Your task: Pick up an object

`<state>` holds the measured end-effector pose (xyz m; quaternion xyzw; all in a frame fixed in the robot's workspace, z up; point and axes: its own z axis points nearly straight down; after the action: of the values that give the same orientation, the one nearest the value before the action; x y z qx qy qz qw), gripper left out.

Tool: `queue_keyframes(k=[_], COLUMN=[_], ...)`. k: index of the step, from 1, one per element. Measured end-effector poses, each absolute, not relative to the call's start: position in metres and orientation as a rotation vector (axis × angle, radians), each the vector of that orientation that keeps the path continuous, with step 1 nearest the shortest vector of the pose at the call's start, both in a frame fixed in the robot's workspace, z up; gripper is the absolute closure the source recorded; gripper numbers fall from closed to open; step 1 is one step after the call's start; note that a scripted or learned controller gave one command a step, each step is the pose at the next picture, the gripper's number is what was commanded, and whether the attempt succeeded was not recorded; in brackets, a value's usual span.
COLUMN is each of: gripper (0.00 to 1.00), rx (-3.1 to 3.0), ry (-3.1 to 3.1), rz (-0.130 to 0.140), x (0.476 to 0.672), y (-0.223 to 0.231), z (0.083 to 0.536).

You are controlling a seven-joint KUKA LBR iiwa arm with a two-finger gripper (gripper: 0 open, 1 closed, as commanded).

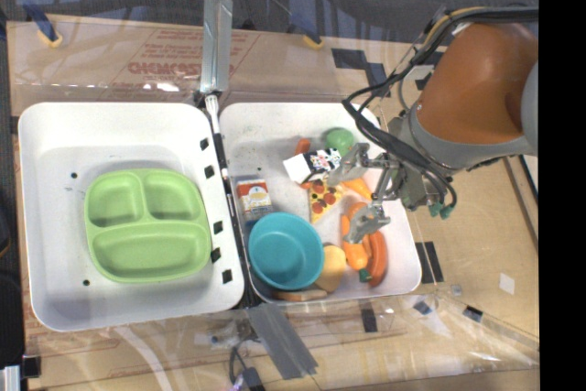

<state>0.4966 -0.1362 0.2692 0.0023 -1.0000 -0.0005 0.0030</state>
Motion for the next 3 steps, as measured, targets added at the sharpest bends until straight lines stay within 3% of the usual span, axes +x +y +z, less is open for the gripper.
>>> queue_keyframes(k=[1, 2, 3], gripper=[0.00, 0.00, 0.00], rx=[-0.016, -0.183, -0.492], ry=[-3.133, -3.128, -3.096], rz=[-0.003, -0.003, -0.001], x=[0.512, 0.523, 0.618], y=[-0.140, -0.154, -0.113], z=[0.248, 0.095, 0.088])
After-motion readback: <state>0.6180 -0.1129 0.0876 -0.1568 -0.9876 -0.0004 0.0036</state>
